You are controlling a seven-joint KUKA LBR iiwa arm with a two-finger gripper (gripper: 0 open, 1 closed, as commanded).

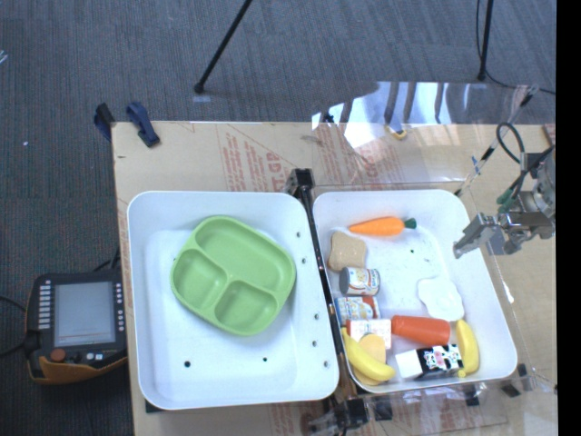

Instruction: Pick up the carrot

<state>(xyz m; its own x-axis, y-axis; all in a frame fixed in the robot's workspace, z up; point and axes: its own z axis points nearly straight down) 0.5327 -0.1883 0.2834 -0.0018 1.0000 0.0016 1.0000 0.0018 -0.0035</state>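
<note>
Gripper [474, 236] sat at the right rim of the right bin [479, 271], hanging off the grey wrist hardware at frame right. Couldn't tell from this angle how it was set, too small and blurred. Nothing visible in it, and it wasn't touching any item.

Carrot [378, 227] lay on its side near the far wall of the right bin, green top pointing right, well apart from the gripper. Just near-side of it: a tan bread-like piece [346, 252], then a small can [360, 282]. Further toward the camera: a red sausage-shaped item [421, 330], two bananas [368, 359] (one at the left near corner, one at the right edge), a black-and-white carton [434, 361], a flat white piece [441, 297].

Left bin [154, 334] held a green three-compartment plate [233, 275], sitting slightly skewed.

Bench top [227, 153] was brown board with red printed lettering, a clear glossy sheet over its right rear part throwing glare. Blue clamp [142, 123] at the far left corner. Floor was dark grey carpet; tripod legs [227, 34] stood behind the bench. A teach pendant [80, 321] lay on the floor left of the bench, screen up.
</note>
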